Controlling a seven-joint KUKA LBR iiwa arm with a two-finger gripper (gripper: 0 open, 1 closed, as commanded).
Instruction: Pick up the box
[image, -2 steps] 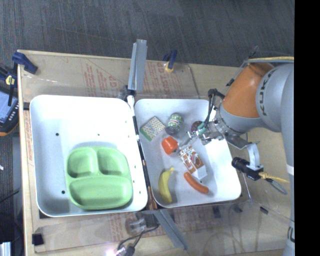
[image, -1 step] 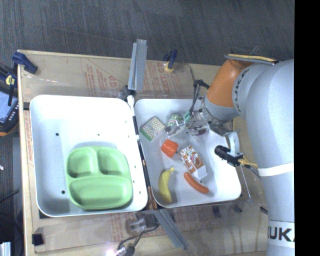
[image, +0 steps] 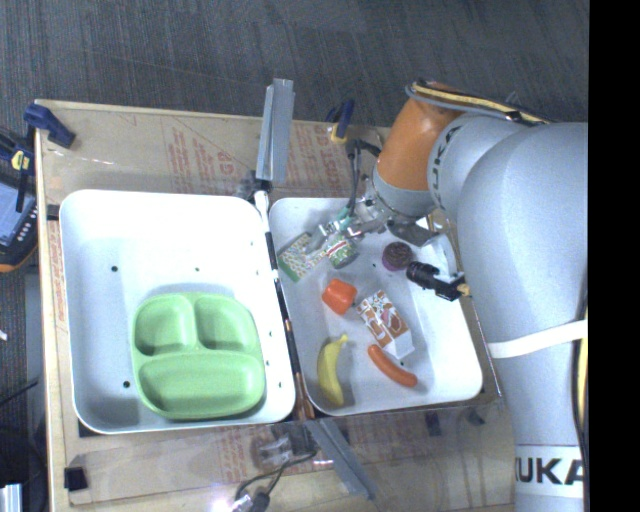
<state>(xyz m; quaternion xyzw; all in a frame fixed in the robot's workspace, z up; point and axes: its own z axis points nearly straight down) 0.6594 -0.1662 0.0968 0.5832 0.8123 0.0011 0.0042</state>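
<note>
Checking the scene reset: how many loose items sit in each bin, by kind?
Left bin:
green tray: 1

Right bin:
boxes: 2 (white and green box, red and white box)
banana: 1
sausage: 1
orange block: 1
dark round item: 1

Total: 7

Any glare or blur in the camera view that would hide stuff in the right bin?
Camera view: even light, soft shadows. The white right bin is bright, not blown out. The yellow banana, red sausage and red-and-white box read sharp. The green-labelled packet is slightly soft, and the gripper beside it is cluttered.
</note>
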